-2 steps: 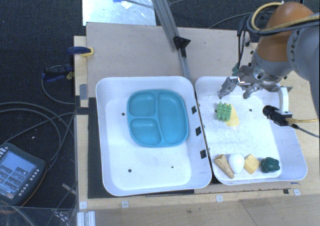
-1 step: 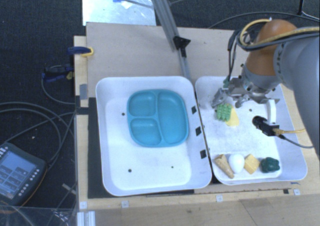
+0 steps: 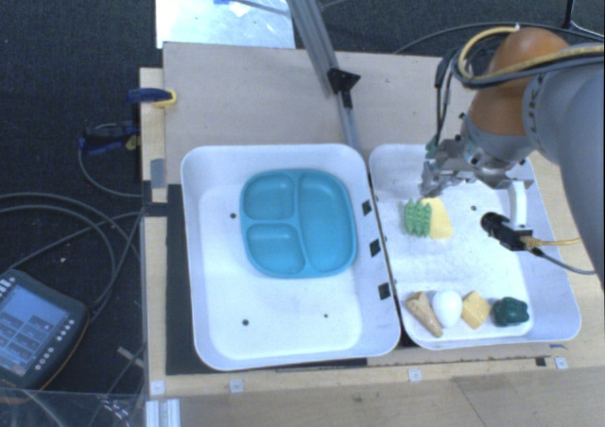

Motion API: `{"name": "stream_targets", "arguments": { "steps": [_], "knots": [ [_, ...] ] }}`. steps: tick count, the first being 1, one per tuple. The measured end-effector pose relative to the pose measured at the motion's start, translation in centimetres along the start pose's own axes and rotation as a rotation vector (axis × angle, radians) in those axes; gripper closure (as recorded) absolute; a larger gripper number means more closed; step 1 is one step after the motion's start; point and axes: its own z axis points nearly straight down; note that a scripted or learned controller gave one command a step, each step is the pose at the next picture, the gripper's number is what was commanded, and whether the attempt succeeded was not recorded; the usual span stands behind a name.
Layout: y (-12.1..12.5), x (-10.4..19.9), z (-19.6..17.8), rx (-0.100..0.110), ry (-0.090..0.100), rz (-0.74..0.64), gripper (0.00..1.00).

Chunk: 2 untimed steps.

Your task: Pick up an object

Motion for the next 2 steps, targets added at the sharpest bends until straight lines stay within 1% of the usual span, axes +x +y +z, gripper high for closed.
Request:
{"name": "stream_targets", "arguments": {
  "steps": [1, 2],
  "knots": [
    [0.6, 0.7, -6.2, -0.004, -0.001, -0.006, 1.0],
    [0.9, 0.6, -11.8, -0.004, -0.001, -0.006, 1.0]
  ]
}}
